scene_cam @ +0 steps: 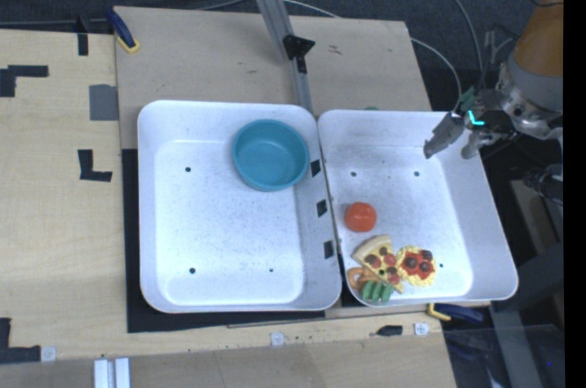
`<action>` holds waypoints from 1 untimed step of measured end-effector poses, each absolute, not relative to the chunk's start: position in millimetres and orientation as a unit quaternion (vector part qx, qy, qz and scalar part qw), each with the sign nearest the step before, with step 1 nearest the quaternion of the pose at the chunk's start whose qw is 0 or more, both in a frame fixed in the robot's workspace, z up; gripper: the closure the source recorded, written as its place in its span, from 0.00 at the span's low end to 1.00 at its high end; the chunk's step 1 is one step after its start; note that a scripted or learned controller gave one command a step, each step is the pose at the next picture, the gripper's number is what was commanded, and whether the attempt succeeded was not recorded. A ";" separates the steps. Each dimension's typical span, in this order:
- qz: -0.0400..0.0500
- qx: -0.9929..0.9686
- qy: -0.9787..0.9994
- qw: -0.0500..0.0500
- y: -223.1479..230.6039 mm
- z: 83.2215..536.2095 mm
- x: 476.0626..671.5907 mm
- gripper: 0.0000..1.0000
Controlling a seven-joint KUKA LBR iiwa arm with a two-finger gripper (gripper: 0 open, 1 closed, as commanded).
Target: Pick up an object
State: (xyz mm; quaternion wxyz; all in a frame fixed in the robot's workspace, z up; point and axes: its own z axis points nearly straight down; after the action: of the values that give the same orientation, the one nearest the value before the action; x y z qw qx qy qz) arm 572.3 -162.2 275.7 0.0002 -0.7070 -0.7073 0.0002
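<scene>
**Two bins, three objects, gripper at the right bin's far edge**

The surface [55,221] carries two shallow white bins side by side. The left bin [183,285] holds one thing: a round blue bowl [270,155] near its far right corner, upright and close to the wall shared with the other bin. The right bin [485,249] holds two things, both on its left side. One is a flat pizza-slice toy [392,265] with red and green toppings, lying in the near left corner against the rim. The other is a small red ball [360,215], just beyond the pizza toy and near the left wall, apart from it.

One grey arm [540,57] with an orange band reaches in from the right. Its gripper [450,139] hangs over the far right part of the right bin, well apart from the ball and the pizza toy. Its two fingers stand spread with nothing between them.

No brand marks or writing can be read.
</scene>
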 end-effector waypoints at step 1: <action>0.000 -0.707 -0.707 0.000 -162.2 275.7 572.3 0.00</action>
State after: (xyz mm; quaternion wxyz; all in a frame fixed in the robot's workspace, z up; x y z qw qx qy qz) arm 572.3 -162.2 275.7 0.0002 -0.7070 -0.7073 0.0002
